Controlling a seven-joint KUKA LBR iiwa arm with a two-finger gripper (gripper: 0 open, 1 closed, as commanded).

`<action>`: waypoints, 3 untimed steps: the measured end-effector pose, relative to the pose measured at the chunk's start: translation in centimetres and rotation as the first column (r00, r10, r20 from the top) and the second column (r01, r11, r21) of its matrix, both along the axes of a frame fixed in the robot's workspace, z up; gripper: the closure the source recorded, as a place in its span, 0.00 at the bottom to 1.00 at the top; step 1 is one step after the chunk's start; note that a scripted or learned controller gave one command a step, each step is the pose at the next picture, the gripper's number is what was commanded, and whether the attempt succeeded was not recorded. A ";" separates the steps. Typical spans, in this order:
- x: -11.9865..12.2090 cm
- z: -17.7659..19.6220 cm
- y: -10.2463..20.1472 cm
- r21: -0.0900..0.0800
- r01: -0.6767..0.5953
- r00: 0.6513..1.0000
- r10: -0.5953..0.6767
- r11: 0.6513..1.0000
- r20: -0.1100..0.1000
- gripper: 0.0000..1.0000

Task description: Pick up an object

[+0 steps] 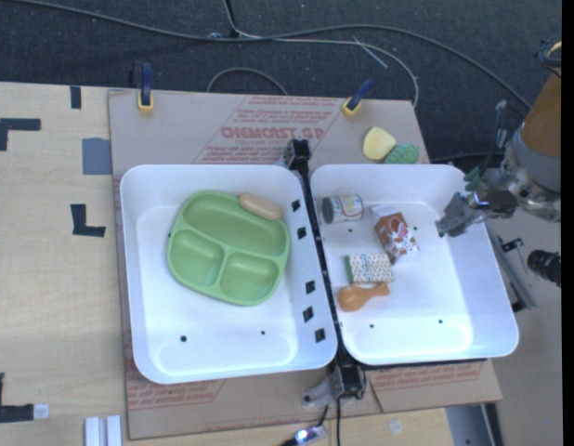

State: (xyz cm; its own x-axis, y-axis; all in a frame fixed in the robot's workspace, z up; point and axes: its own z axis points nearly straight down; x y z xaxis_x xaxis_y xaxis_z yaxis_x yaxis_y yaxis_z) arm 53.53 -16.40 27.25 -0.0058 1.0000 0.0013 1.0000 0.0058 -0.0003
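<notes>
The left bin (148,277) held a green plate (229,247) with a tan bun (259,205) on its top edge; the right bin (473,286) held a small can (343,208), a red and white packet (397,236), a checked packet (369,268) and an orange toy drumstick (363,295); the gripper (457,216) hung over that bin's right rim (well apart from the toys), and whether it was spread or pressed together could not be told; nothing looked picked up yet, so the whole grab was left.

Both bins (138,277) look like smooth white plastic with a slight sheen. The green tray (229,247) is matt plastic. Under the bins lies brown printed cardboard (259,128) on a pale wood-grain desk (45,286). The packet (396,236) looks glossy.
</notes>
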 end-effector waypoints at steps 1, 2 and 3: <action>-0.4 -1.9 5.6 0.000 0.000 1.000 0.000 1.000 -0.002 1.00; -1.6 -3.4 11.4 0.000 0.000 1.000 0.000 1.000 -0.004 1.00; -1.8 -4.7 17.2 0.000 -0.001 1.000 0.001 1.000 -0.003 1.00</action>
